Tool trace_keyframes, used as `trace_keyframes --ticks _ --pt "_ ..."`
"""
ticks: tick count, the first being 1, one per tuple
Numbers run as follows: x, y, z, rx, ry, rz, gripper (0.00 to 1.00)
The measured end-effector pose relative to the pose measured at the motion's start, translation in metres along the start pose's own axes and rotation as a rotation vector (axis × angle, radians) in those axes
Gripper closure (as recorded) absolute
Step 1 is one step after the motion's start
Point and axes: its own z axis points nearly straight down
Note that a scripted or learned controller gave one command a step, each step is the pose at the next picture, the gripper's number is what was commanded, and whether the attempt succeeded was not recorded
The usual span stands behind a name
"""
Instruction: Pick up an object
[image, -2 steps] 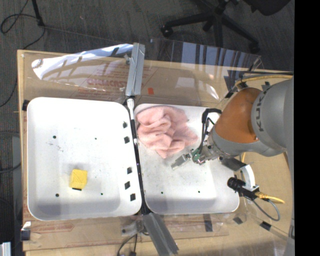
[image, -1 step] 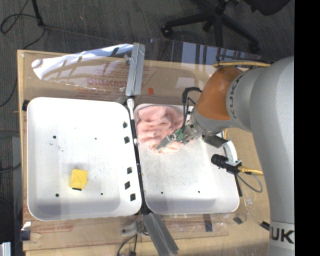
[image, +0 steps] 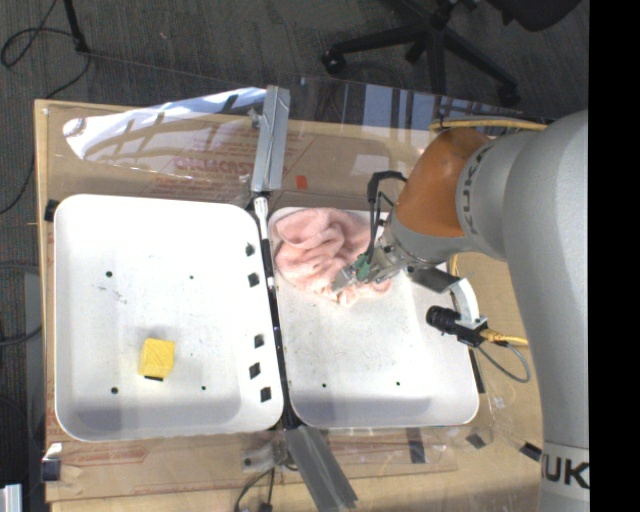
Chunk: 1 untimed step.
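Pink cloth (image: 315, 245), crumpled in a loose heap, in the far left corner of the right bin (image: 400, 395); lies close against the left wall by the divider and reaches up toward the far wall. Gripper (image: 357, 272) down at the heap's near right edge, touching the folds there; impossible to tell from this slant whether spread or closed, or whether any cloth is caught in it. Hangs from the grey arm (image: 525, 200), which comes in over the right bin's right edge; orange band (image: 435, 195) just beyond the cloth's right side, over the bin's far right corner. Hides part of that corner and the right wall. Across the divider, in the left bin (image: 80, 240), a small yellow block (image: 157, 358); sits toward the near left corner, flat on the floor, well apart from both cloth and gripper. Along the far edge of the bench (image: 330, 150), behind the left bin, a crinkled clear sheet (image: 150, 125); keeps outside both bins.
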Motion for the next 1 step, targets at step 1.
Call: trace_keyframes --ticks 1 --pt "0.0601 0.0266 -0.1051 -0.003 -0.002 0.098 1.00"
